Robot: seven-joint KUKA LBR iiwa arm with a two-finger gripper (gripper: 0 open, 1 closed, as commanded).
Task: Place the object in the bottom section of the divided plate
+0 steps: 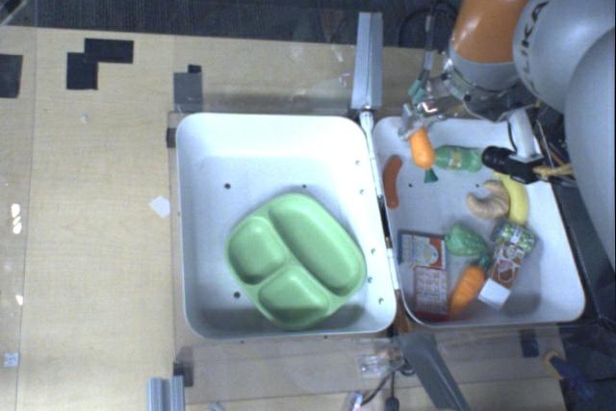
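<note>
A green divided plate (296, 257) lies in the left bin (207, 168), toward its front, with three sections; the bottom section (294, 295) has nothing in it. My gripper (420, 122) is over the back left corner of the right bin (568, 294). A small orange carrot (421, 149) hangs right under the fingertips, its top caught between them. The carrot is well to the right of the plate, past the wall between the bins.
The right bin holds a red sausage (392, 180), a green bottle (457, 159), a banana (517, 198), a tan piece (487, 201), a second carrot (467, 287), a green vegetable (465, 241), a flat printed pack (423, 265) and a small carton (510, 250).
</note>
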